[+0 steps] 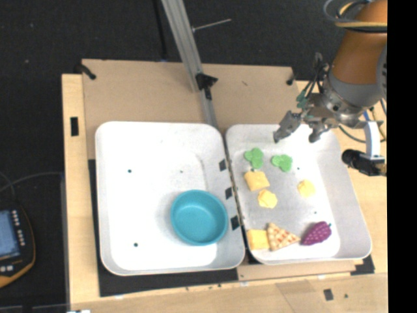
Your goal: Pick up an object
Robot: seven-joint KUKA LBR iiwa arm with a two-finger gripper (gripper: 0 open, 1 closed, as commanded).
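The end effector (301, 130), fingers spread wide and holding nothing, hangs over the far end of the right bin (348, 194), with the nearest object, a green toy piece (282, 162), just below-left, toward the camera.

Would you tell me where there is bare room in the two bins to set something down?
The left white bin is bare above and left of the round teal bowl. The right white bin is crowded through its middle by small green, yellow and purple toys; bare floor borders its right wall.
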